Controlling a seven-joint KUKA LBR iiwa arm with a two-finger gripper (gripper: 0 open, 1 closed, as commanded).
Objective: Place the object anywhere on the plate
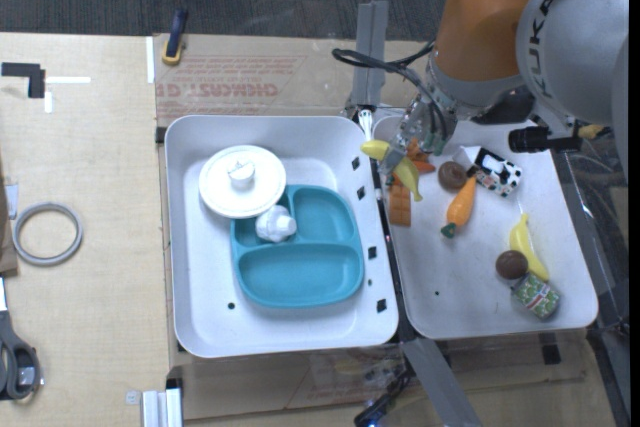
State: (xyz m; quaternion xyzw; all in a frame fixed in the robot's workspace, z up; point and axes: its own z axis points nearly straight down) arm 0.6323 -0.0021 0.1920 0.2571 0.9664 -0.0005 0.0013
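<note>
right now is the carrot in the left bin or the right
In the right bin: the carrot lies on its floor, near the cow toy.

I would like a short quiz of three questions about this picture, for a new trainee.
1. True or false: the round white lid lies in the left bin.
2. Which toy lies nearest the gripper? A. the orange carrot B. the yellow banana at the bin's left edge C. the green and red can
3. Fill in: the blue divided plate has ___ compartments.

Key: 1 true; 2 B; 3 three.
</note>
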